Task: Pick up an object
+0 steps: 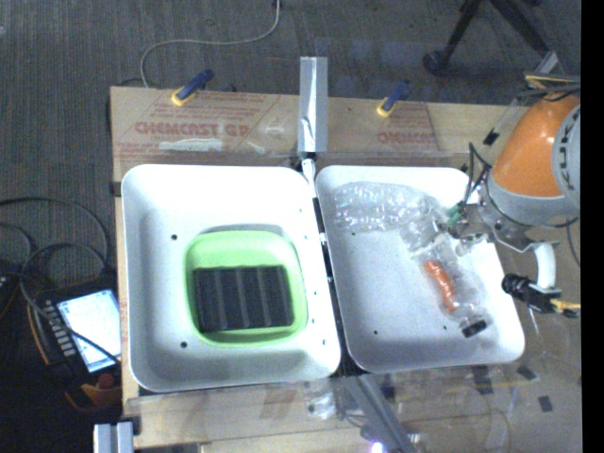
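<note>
Two white bins sit side by side on the bench, and the arm leans in over the far right corner of the right bin. Its gripper hangs just above that bin's right rim, close to a crumpled sheet of clear plastic bunched along the far wall. Whether the gripper is apart or together cannot be told, since the wrist hides it.

The likeliest thing to pick is a clear bag with an orange piece inside, lying toward the right side of the right bin, with a small dark cap at its near end. The left bin carries a green tray with a dark ribbed insert, resting at its middle toward the near edge, well apart from the arm.

The risks look plain. Clear, slack plastic gives little to bite on, so a closing grip could slide off or catch only a fold that slips free on the lift. The crumpled sheet lies touching or nearly touching the bag, and a grab there may drag both, or take the sheet alone. Working so near the rim, the gripper could also strike the bin wall and shove the bin.
</note>
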Available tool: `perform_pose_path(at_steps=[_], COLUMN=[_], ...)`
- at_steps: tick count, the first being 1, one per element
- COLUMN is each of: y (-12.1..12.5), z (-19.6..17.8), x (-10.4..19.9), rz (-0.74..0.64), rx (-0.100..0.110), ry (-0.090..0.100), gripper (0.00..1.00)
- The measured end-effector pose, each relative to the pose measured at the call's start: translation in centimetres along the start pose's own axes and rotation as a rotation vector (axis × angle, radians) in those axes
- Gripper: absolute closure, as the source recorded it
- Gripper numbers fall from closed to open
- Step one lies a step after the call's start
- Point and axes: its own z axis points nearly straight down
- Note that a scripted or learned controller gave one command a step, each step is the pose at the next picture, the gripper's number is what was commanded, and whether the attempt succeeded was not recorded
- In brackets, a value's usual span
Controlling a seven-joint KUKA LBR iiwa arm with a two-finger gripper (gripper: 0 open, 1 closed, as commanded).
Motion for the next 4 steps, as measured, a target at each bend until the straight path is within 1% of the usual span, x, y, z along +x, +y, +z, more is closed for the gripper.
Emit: perform_pose_path(at_steps=[1,2,3,4], y=[-1.6,-2.5,-0.8,-0.6], z=[2.1,3.3,3.3,2.3], x=[0.5,1.4,0.9,1.0], rz=[-0.077,-0.143,-0.119,-0.121], rx=[0.001,-0.02,-0.018,-0.022], ry=[-0.002,-0.014,-0.008,-0.007], gripper=[0.0,0.0,0.0,1.0])
